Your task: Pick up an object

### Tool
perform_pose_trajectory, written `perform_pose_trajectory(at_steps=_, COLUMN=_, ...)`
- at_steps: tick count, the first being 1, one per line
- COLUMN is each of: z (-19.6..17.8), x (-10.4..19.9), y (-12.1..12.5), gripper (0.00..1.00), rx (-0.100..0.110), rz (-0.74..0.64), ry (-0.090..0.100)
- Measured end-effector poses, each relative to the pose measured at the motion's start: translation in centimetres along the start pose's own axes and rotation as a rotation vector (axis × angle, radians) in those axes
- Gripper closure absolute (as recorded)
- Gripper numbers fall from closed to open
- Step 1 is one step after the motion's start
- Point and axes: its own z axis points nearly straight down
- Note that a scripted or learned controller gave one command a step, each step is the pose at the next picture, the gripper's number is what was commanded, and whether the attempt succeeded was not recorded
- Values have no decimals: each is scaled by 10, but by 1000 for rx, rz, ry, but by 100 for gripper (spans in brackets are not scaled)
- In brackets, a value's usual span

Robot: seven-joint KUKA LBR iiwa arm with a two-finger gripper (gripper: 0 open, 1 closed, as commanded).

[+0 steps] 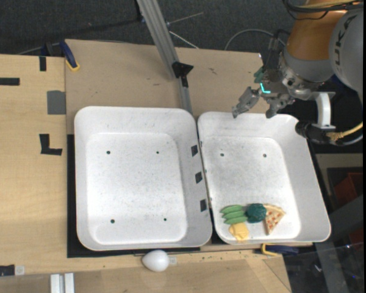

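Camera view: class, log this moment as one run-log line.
gripper: open, above right bin far rim, holding nothing | toy food pieces: near end of right bin | left bin: untouched

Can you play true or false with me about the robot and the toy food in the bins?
1. The toy food sits in the right bin. True.
2. The gripper is holding the pizza slice. False: the fingers are spread and hold nothing, up at the bin's far edge.
3. The green peas lie next to the broccoli. True.
4. The white egg is inside the left bin. False: it lies on the bench in front of that bin.
5. A yellow toy lies near the bin's front edge. True.
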Motion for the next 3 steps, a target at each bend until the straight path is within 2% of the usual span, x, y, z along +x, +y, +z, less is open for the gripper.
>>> perform_pose_trajectory(at_steps=1, z=-3, x=0, y=1, gripper=0, rx=-5, rz=-1, ry=-1)
perform_pose_trajectory(at_steps=3, z=112, x=-1, y=12, gripper=0, rx=2, rz=0, ry=-2)
